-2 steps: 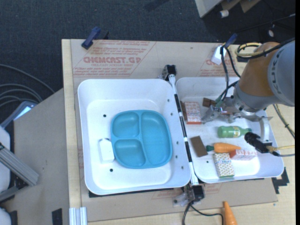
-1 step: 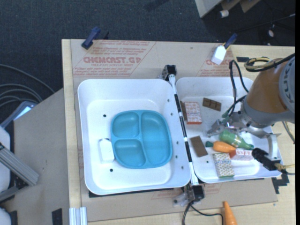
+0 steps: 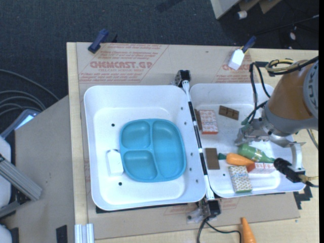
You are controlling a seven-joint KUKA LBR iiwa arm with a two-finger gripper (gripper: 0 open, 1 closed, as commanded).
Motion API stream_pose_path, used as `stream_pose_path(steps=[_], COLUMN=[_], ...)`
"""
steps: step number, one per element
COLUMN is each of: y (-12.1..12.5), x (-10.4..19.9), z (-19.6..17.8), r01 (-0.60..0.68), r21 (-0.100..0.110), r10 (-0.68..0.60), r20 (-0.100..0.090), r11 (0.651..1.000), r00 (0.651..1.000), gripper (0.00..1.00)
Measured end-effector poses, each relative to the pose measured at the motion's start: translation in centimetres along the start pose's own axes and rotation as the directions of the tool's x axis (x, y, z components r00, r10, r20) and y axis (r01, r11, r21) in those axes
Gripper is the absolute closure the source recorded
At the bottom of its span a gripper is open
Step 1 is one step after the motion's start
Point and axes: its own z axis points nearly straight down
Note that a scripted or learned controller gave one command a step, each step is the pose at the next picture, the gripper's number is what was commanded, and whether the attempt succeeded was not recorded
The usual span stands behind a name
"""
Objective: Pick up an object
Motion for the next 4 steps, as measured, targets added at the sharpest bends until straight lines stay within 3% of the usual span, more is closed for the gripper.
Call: stream_pose_path(steps=[1,2,3,4], y=[-5.9,-6.0,-1.3,-2.3], x=[4.8,4.8,1.3,-0.5], z=[-16.2,-16.1,-12.0,0.9], r01=[0.002,0.001,0.001,0.001], r21=[0.000,0.001,-0.001,0.001], r10=[-0.002,-0.001,-0.001,-0.001], r20=[0.000,0.000,0.001,0.000], r11=[1.000,1.000,1.000,1.000], r00=[1.000,1.000,1.000,1.000], gripper=[1.00,0.00,0.00,0.00])
